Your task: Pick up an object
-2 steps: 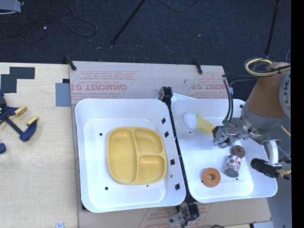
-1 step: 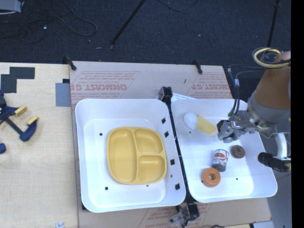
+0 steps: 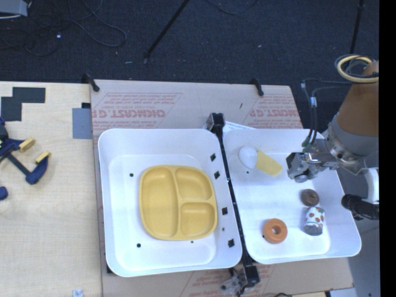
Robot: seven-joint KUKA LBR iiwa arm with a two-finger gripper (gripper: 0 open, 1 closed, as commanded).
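You've got the grey metal two-finger gripper low over the right shallow white plastic bin, near its back right side; whether its claw is apart or together, you cannot tell from here. Just to its left lie a pale yellow wedge-shaped block and a small white rounded object, touching. Nearer you sit a small brown disc, a patterned cup on its side and an orange ring-shaped doughnut. The left white bin holds a yellow three-compartment plastic tray.
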